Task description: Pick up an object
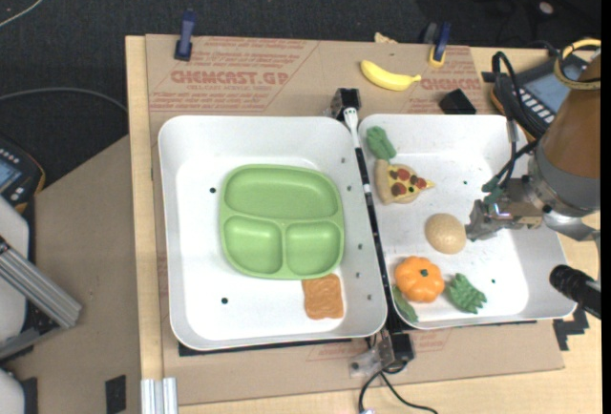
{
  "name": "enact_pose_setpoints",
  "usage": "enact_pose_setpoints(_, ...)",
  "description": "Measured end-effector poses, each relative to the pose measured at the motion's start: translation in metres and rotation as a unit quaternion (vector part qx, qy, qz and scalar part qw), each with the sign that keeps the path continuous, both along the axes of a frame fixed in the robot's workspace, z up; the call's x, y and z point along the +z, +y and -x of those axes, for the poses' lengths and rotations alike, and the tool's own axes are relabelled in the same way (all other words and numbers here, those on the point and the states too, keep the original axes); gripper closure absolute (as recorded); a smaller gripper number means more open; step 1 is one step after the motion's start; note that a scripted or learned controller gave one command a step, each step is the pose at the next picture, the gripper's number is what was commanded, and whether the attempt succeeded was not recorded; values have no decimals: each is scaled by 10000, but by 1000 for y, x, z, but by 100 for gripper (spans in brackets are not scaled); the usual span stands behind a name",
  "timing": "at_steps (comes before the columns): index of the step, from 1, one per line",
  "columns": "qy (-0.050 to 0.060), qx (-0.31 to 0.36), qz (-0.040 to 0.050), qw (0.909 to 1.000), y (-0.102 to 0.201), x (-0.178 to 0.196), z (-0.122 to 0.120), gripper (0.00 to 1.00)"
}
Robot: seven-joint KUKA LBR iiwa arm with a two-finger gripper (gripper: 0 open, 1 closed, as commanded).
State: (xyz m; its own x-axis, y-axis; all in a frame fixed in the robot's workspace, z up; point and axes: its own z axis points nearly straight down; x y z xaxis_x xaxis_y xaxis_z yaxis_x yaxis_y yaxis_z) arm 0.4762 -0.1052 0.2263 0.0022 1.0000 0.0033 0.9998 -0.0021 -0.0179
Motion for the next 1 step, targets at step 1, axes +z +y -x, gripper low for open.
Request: enact_pose_setpoints(1,-168,41,17,9998,43,125,-5,100)
